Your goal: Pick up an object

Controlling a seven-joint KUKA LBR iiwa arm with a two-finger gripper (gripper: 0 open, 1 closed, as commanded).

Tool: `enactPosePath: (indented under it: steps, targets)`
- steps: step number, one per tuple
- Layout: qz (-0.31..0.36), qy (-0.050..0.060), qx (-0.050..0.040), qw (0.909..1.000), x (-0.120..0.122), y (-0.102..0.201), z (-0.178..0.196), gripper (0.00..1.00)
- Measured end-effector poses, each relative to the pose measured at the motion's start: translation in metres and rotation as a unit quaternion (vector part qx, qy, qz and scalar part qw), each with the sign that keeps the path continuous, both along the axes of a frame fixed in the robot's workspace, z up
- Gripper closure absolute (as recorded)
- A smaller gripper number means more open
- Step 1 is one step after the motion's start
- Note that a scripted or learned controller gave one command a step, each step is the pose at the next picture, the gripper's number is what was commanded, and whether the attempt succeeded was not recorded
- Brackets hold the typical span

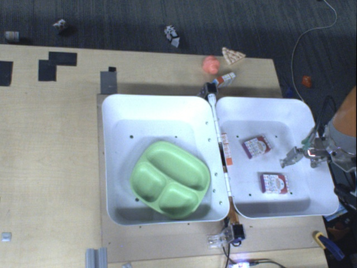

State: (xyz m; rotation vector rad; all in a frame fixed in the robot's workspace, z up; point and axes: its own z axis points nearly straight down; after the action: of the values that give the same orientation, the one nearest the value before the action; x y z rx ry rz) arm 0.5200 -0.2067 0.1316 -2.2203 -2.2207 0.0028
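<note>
Flat printed packets point(256, 147) in glossy white bin point(301, 113)

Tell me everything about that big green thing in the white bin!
The green divided plate looks like smooth, pale green plastic, rounded at the corners, with three shallow compartments split by raised ridges. It lies face up, turned at a slant, on the floor of the left white bin, near its front right corner. Nothing else touches it.

You face robotics lab: plywood bench point(50, 149) bearing two white bins point(111, 149), black tape marks point(56, 65) far left, cable point(312, 32) trailing over dark carpet point(139, 10) far right, stray scraps point(172, 35) littering floor beyond bench.
</note>
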Motion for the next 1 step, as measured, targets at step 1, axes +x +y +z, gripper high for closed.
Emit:
enactPosePath:
  steps: [1]
  targets:
    - [0.001, -0.010, -0.0026, 0.9999, -0.0280, 0.0719, -0.0415, 0.00]
